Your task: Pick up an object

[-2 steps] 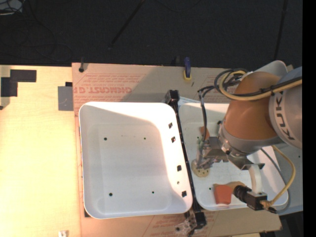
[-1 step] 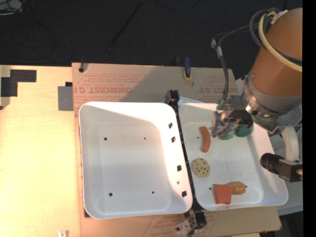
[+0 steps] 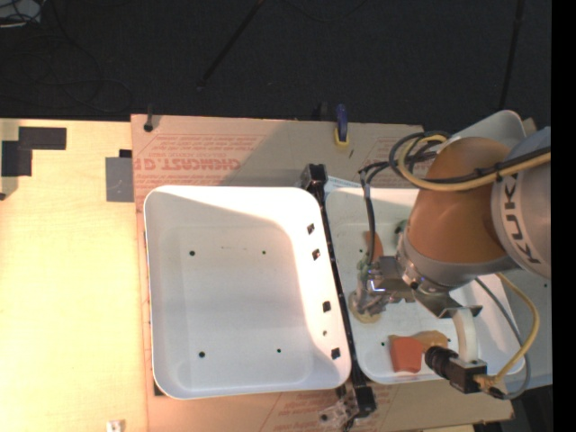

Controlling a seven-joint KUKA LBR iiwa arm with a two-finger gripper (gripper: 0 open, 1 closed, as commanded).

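While the left bin (image 3: 236, 291) lies beside it on the bench (image 3: 63, 277), the end effector (image 3: 367, 297) hangs low in the right bin (image 3: 382, 207); its grip cannot be told. An orange-red object (image 3: 406, 354) sits nearby.

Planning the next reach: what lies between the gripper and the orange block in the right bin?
In the camera view, bare white bin floor separates the gripper from the orange block.

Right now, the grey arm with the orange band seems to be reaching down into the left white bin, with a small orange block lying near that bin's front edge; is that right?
Not quite: in the camera view the grey arm with the orange band reaches down into the right white bin, not the left. The small orange block lies near that right bin's front edge.
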